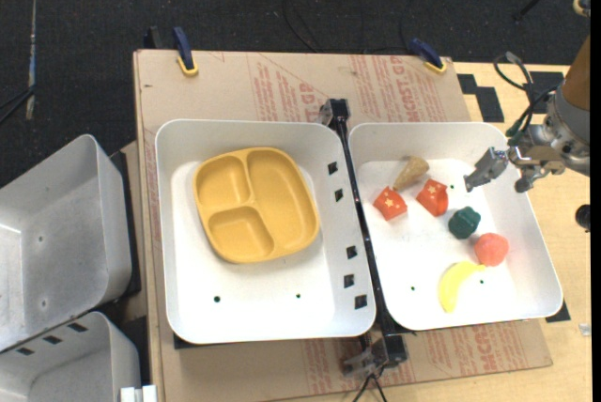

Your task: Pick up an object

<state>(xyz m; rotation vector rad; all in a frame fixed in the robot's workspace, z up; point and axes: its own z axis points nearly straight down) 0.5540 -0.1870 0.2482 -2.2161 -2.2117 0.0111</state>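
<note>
Overhead, red printing is seen on the cardboard sheet (282, 76), too faint to be read. Two bins are shown: the left bin (178, 231) with one yellow tray (255, 203); the right bin (535, 240) with two red blocks (391, 203), a green, a pink and a yellow piece (457, 285). At its 2 o'clock the gripper (502, 170) is held spread, gripping nothing.

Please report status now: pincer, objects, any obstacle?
Pincer open, holding nothing, above right bin's far right side. Green piece nearest, red cube beside it. Nothing in the way.
</note>
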